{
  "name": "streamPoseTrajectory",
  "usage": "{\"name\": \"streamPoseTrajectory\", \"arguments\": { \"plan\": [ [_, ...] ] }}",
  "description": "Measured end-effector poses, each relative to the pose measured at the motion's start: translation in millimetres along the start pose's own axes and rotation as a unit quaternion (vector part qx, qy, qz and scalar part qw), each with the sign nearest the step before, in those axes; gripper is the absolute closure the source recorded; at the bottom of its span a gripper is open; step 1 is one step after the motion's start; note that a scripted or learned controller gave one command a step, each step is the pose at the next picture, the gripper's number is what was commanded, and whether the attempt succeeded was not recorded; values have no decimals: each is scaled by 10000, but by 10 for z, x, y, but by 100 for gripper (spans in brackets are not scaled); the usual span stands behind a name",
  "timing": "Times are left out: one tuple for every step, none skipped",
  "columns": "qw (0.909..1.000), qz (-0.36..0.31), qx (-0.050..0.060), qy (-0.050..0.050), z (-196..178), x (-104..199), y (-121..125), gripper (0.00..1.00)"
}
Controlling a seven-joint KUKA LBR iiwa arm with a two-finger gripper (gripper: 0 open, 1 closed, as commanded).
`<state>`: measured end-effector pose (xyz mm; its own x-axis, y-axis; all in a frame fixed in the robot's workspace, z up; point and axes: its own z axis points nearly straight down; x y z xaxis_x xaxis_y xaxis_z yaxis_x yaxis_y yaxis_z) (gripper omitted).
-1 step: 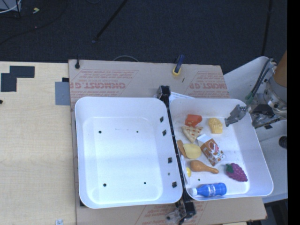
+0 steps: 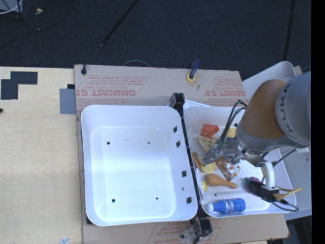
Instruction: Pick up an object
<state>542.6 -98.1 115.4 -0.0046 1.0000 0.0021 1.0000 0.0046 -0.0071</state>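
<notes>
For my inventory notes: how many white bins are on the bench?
2: the left bin beside the right bin, which holds the objects under the arm.

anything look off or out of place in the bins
Nothing looks spilled or damaged. The small items, a blue bottle, an orange drumstick-shaped toy and a red piece, all lie jumbled in the right bin.

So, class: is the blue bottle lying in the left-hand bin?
No. The blue bottle lies in the right bin, near its front edge, beside the orange toy.
</notes>
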Motion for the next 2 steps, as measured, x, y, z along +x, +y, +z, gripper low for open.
{"name": "streamPoseTrajectory", "arguments": {
  "plan": [
    [10000,49,-40,-18,-184,-59,22,100],
    [9999,9,-117,-17,20,-159,-242,100]
  ]
}}
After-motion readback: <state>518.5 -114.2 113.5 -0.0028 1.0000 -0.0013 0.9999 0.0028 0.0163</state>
